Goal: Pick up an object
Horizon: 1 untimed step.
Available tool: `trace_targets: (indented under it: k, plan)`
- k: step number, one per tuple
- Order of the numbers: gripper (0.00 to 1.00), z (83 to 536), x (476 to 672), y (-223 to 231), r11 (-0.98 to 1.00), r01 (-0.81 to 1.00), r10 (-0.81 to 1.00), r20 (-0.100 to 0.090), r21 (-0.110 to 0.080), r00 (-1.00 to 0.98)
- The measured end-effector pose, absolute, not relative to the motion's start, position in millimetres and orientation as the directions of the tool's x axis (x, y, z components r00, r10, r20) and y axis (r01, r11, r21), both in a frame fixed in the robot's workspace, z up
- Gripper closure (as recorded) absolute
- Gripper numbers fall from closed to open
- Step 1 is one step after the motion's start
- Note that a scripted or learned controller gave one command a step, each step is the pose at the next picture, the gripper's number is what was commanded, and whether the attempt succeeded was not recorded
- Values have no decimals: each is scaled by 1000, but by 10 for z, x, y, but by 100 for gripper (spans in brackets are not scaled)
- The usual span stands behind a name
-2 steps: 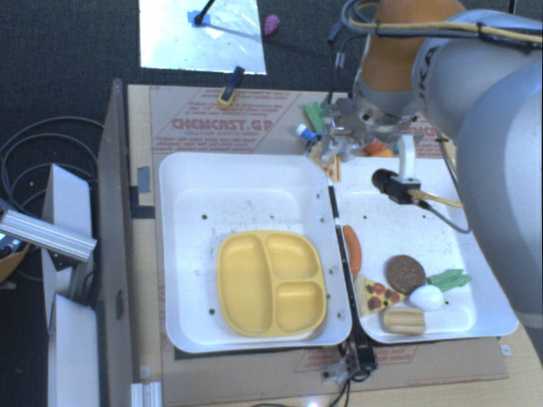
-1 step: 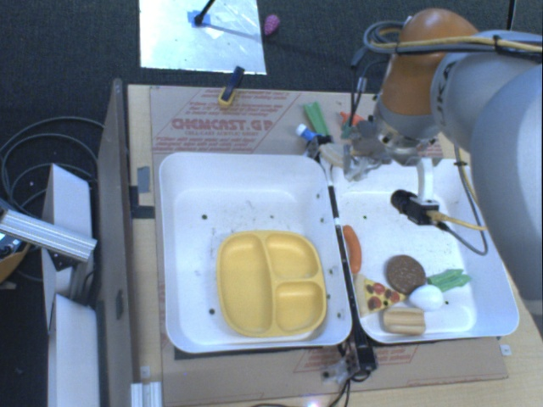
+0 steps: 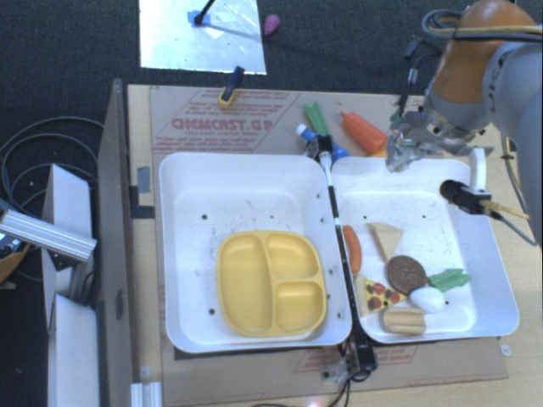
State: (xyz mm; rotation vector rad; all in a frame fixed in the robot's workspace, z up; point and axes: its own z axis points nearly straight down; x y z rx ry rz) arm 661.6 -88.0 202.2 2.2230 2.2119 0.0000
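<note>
Nearest the lens, 1 tan bread-roll toy (image 3: 403, 320) lies clustered with other toy foods in the right white plastic bin (image 3: 488, 253), apparently pooled for picking. Gripper (image 3: 400, 153) hovers over the bin's far rim; claw state: cannot tell.

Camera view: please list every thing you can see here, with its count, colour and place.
bins: 2, white, side by side on the bench
divided tray: 1, yellow, in the left bin
carrot-like piece: 1, orange, right bin, at its left wall
wedge: 1, tan, right bin
round piece: 1, brown, right bin
leafy piece: 1, green, right bin
egg-like piece: 1, white, right bin
pizza slice: 1, yellow and red, right bin
bread-like roll: 1, tan, right bin, near front
orange piece: 1, behind the bins
green piece: 1, behind the bins
arm: 1, grey and orange, top right
gripper: 1, metal, above the right bin's back edge
</note>
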Motion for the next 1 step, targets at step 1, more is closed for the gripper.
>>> trace_targets:
  k: [1]
  plan:
    - [100, 2027, 6540, -1286, -3, 1000, 1000, -2, 3, 3]
